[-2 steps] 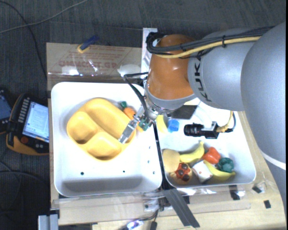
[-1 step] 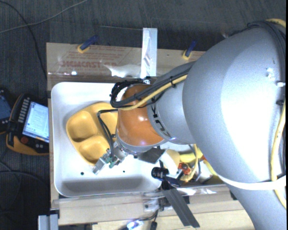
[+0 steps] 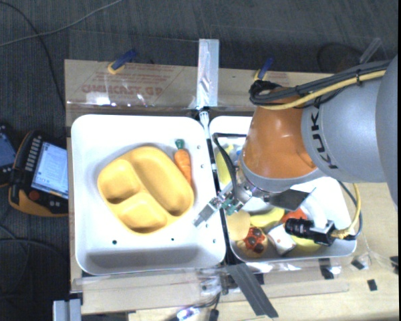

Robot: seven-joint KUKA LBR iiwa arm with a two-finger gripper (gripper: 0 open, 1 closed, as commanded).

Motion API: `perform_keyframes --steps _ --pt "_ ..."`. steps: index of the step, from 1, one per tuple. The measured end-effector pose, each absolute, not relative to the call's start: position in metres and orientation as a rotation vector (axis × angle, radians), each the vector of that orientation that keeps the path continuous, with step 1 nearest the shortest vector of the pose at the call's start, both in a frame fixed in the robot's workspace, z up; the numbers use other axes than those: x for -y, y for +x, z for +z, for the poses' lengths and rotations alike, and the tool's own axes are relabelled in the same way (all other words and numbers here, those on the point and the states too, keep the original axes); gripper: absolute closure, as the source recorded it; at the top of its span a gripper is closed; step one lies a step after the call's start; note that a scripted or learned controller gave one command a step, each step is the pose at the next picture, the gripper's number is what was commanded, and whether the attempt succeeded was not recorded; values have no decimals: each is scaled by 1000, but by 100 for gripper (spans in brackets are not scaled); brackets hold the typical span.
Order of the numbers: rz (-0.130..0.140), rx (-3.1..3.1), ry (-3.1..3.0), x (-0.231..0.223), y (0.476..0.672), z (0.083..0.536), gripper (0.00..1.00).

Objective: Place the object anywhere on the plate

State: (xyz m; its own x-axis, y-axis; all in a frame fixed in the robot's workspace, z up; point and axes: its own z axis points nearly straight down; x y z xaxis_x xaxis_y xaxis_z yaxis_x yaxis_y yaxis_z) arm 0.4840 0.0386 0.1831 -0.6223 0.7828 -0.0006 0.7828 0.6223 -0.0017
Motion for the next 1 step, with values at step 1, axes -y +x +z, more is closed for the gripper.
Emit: perform_keyframes --steps 1 --pt "-1 2829 -1363 -40 485 192 100"
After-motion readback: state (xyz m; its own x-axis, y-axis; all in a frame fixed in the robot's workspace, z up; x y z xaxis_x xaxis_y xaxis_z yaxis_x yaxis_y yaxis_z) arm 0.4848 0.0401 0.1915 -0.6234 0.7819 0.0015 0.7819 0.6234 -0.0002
